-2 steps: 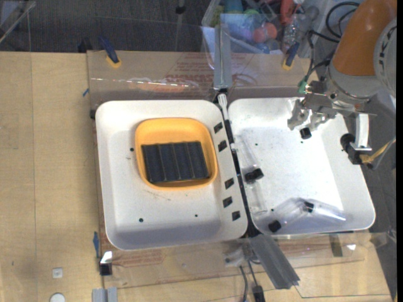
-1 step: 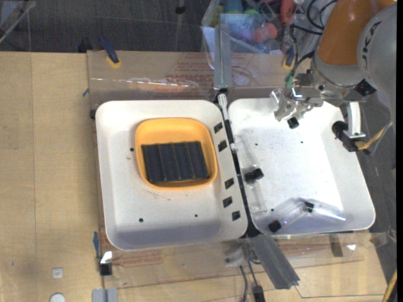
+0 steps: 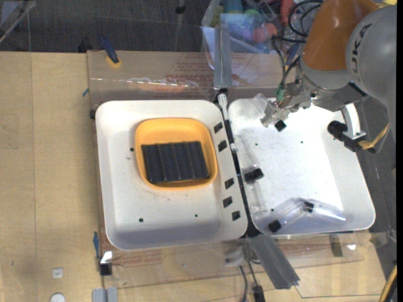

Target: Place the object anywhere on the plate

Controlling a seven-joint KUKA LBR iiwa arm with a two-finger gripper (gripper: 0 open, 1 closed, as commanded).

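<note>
Bench (image 3: 44,168) front edge first, since that's what's sitting closest to the camera: a grey metal bar (image 3: 274,266) is poking out at a slant just below where the two bins are meeting. Moving back, the right bin (image 3: 352,194) is holding a clear plastic piece (image 3: 312,211) lying flat near its front wall, and a small black bit (image 3: 253,175) is sitting up against the divider.

Over in the left bin (image 3: 119,212), the orange plate (image 3: 148,131) is sitting roughly in the middle, and the black ribbed object (image 3: 175,161) is lying flat inside it, covering most of the plate's floor. So the task's thing is resting on the plate, well apart from the claw.

Further back, the gripper (image 3: 274,119) is hanging over the far left corner of the right bin. I'm squinting at it and honestly can't tell whether the claw is apart or together, too small and cluttered with wires.

Behind that, the arm (image 3: 378,49) is coming in from the right with its orange band (image 3: 334,24) showing, and I'm reading part of the KUKA lettering (image 3: 361,43) on the grey shell. No other writing is coming through legibly.

Farthest back, a clear tub of colourful stuff (image 3: 258,11) is sitting past the bins.
</note>
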